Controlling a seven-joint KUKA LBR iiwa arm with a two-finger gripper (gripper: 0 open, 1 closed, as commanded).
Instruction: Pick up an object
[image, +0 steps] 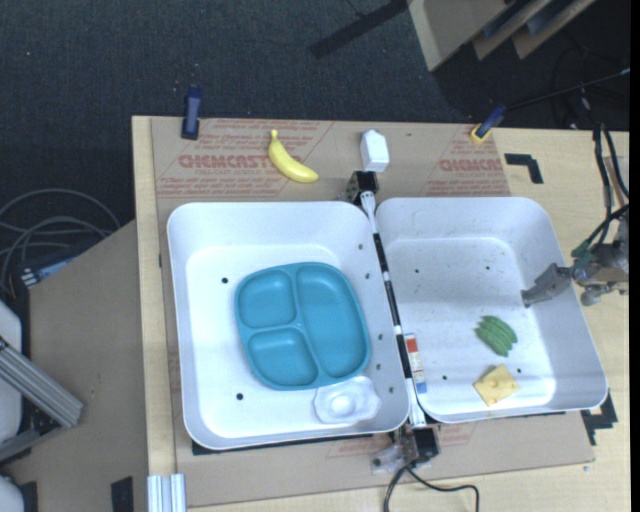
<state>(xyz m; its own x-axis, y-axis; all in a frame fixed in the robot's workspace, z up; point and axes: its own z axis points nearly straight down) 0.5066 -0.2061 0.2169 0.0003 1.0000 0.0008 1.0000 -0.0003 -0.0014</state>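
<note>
Pincer (545, 285) at right bin (440, 225) edge, grip state unclear, green obj (497, 334) & yellow block (495, 385) nearby

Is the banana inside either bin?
No. The banana lies on the cardboard bench top above the left bin, outside both bins' rims.

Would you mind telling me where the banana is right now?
The banana lies outside both bins, on the cardboard behind the left bin, near the top of the camera view.
</note>
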